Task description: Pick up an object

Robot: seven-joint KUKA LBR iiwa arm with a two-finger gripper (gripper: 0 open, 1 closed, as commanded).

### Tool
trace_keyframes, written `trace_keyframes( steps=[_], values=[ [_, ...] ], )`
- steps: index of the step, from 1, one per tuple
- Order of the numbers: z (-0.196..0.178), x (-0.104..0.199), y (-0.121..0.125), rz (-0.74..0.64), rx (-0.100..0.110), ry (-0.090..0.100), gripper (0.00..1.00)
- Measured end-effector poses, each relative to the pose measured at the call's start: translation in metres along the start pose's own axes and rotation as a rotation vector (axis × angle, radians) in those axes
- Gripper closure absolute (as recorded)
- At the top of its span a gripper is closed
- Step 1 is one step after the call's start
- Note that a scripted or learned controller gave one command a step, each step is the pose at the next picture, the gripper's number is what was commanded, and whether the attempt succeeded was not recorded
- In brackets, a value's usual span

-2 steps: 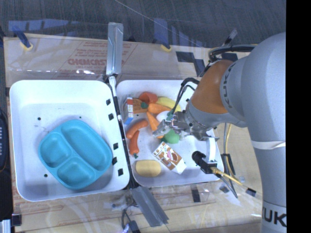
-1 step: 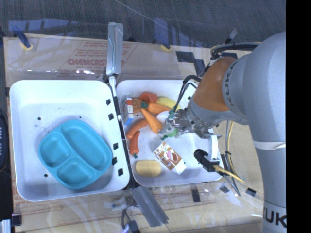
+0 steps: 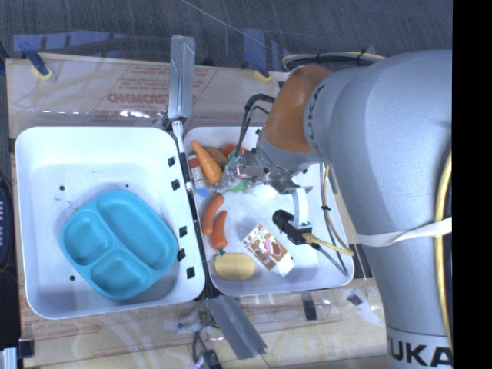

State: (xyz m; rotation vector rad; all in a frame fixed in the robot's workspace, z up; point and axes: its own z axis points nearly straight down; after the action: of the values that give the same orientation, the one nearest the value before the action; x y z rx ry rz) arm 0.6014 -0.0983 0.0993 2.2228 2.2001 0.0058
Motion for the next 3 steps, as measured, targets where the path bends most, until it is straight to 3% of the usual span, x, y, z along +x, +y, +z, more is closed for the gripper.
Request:
trace_keyframes(
  steps=[1, 2, 3],
  values=[
    [-0.092, 0.042, -0.021, -0.237, 0.014, 0.009, 1.00],
    [-0.117, 0.027, -0.012, -0.256, 0.016, 0.009, 1.00],
    [-0.102, 0.053, 0.005, -0.025, 0.018, 0.007, 1.00]
  ],
)
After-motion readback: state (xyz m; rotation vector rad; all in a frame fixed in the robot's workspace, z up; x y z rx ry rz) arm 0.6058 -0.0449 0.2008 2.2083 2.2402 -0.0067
